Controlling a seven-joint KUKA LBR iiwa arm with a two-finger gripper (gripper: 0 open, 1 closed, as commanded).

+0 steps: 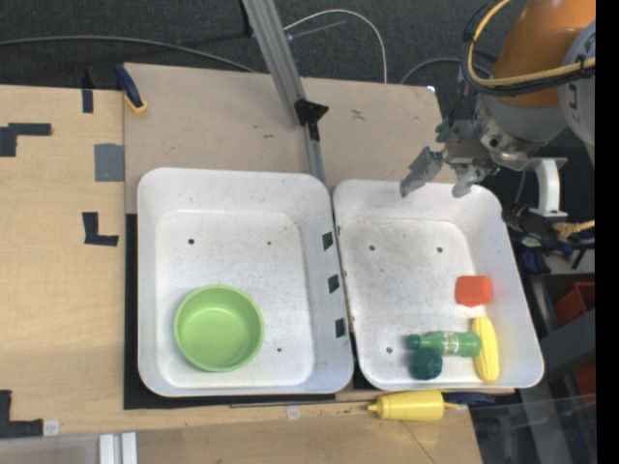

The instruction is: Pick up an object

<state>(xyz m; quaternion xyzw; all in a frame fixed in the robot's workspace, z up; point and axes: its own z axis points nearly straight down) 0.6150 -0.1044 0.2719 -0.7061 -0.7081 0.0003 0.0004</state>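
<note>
Progress is at the start: nothing lifted yet, as far as the view shows. Claw [437,184] hangs over the far rim of the right bin [387,201], two fingers splayed apart, released, nothing between them. Arm [542,46] comes in from the right, orange band up top, grey wrist below.

Candidate objects all sit in the near right corner of the right bin, well apart from the claw:
- orange-red block [473,290], flat on the bin floor, a bit further back than the rest
- yellow banana-shaped toy [486,347], lying lengthwise near the right wall
- green bottle [443,343], on its side, touching or just beside the yellow toy
- dark teal piece [426,362], just in front of the bottle, shape hard to tell

Left bin [232,187] carries a green bowl [220,328], upright, in its near left area. A yellow bottle-like thing [410,406] lies on the table [58,259] outside the bins, along the near edge of the right bin.

Done: claw is open and over the right bin. Left: travel toward the near corner, descend on one object, close, lift. My guess is the orange-red block is the easiest pick, since it stands free; the bottle, teal piece and yellow toy are crowded together, so a grab there could clip a neighbour or slip. No target choice visible from the pose so far.
</note>
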